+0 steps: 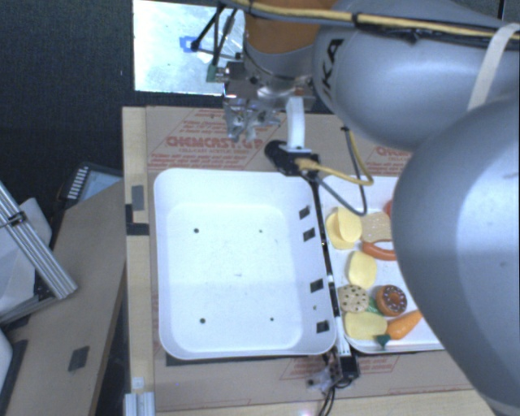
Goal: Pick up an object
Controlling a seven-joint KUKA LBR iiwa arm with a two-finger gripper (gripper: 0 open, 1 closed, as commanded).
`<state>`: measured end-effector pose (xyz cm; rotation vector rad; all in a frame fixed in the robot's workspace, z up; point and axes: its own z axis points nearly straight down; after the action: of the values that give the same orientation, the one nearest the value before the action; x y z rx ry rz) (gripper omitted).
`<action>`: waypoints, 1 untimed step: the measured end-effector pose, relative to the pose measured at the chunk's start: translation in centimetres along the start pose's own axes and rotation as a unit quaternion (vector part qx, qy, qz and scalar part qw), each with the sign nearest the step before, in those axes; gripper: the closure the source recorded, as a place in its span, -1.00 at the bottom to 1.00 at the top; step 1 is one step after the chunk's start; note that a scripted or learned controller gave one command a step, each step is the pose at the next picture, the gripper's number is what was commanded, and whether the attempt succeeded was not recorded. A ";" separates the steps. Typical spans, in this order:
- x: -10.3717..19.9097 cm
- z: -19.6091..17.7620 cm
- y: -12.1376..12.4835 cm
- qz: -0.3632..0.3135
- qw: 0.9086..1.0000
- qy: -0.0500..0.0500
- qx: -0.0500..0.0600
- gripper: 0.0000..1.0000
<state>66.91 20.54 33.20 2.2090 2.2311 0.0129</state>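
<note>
Above the far edge of the left bin (175, 268), beyond its back rim and over printed cardboard (195, 140) on the table (89, 244): claw (240, 130), small and metallic, hanging under the grey wrist with its orange band (280, 24). Too blurred and too small to tell whether spread or pressed together; nothing visible between the tips. Left bin white and shallow, marked by a few dark dots on its floor. Right bin (410, 345) largely hidden behind the big grey arm (431, 97), which sweeps in from the right and covers the upper right corner. On the visible strip of the right bin, toy food in a cluster: a pale yellow piece (342, 228) beside a round beige one (376, 225), a red-orange sausage (379, 250) just below, another yellow piece (362, 267), a speckled cookie (353, 298), a chocolate doughnut (392, 300) close beside it, a further yellow piece (364, 325) and a carrot (401, 327) nearest the front rim. All well apart from the claw. Black clips (314, 260) along the divide between the bins.
</note>
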 end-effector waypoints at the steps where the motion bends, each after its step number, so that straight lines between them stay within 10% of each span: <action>1: 3.2 -3.9 0.0 0.001 1.000 -0.001 0.001 1.00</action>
<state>66.85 23.68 37.16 2.2117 2.2288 0.0101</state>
